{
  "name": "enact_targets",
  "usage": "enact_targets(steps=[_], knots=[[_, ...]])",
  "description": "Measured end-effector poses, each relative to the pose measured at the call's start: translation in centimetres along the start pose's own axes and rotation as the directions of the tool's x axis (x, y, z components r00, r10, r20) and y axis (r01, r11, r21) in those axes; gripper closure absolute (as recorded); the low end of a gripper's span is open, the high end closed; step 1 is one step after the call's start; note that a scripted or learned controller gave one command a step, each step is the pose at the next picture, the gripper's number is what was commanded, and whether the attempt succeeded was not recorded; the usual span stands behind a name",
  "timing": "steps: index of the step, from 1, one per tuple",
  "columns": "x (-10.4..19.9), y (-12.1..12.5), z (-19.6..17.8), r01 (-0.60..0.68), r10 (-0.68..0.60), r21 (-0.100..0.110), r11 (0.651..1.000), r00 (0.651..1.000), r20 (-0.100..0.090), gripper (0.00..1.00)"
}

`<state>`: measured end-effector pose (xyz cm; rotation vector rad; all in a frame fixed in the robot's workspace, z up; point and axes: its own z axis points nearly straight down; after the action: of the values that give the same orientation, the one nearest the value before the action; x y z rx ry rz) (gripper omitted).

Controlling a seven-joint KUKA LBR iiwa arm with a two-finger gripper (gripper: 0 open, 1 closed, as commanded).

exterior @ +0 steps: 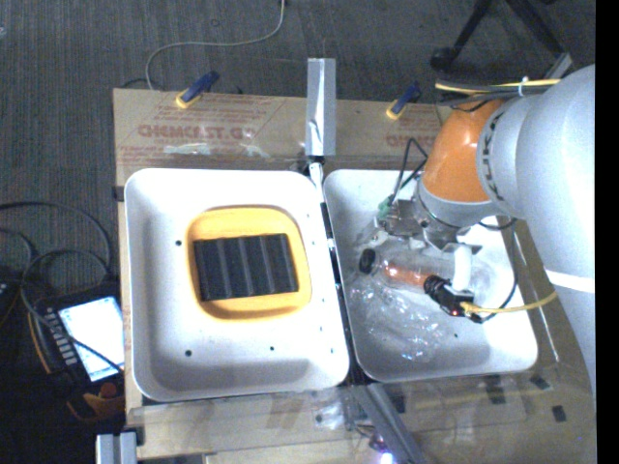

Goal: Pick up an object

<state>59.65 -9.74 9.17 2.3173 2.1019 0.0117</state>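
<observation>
A yellow tray-like object with a black ribbed panel (247,265) lies flat in the left bin (155,346). In the right bin (503,351) lies a crumpled clear plastic item (401,312), with a small reddish-orange tube (406,275) beside it. My gripper (392,235) hangs low over the upper left part of the right bin, just above the plastic and the tube. The arm's orange band (462,167) sits right behind it. A black and orange connector with a yellow cable (455,300) hangs off the wrist over the bin.
A metal divider post (320,104) stands at the back between the bins. Blue and yellow clamps (196,89) hold the cardboard backing. The arm's grey body (561,191) covers the right bin's right side. A tablet (92,332) lies on the floor at left.
</observation>
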Motion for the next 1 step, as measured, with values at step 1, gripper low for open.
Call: enact_targets(steps=[1], knots=[[-2.64, 3.04, -9.8, 0.188, -0.188, 0.014, 0.982, 0.982, -0.006, 0.0]])
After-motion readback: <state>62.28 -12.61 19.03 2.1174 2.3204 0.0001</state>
